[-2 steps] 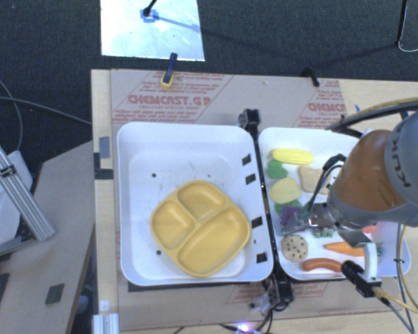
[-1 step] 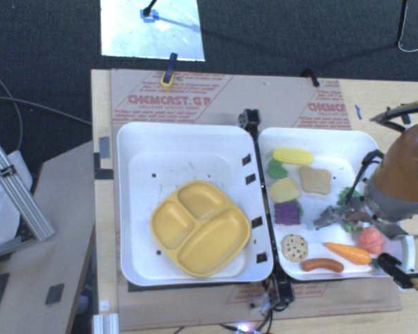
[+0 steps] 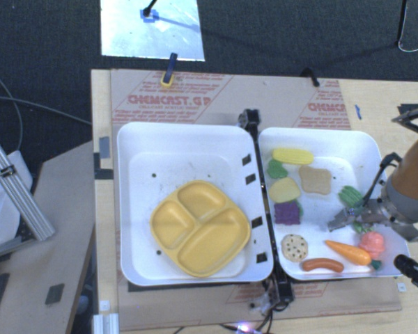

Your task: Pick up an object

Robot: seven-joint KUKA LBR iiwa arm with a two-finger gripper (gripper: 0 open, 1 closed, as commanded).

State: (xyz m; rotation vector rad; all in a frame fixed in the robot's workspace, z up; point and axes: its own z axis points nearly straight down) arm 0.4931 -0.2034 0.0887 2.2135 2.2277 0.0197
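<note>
My gripper (image 3: 345, 219) hung low in the right bin (image 3: 366, 141), just above the carrot (image 3: 348, 251), beside the green vegetable (image 3: 350, 195), finger state unclear.

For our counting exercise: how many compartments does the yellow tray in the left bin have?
3. The yellow tray in the left bin has one compartment at its left, one at the top, and a larger one at the lower right. None looks hidden.

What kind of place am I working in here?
Probably a robotics lab test bench: two white bins clamped side by side, toy food like a carrot and cookie, and a yellow divided plate.
</note>
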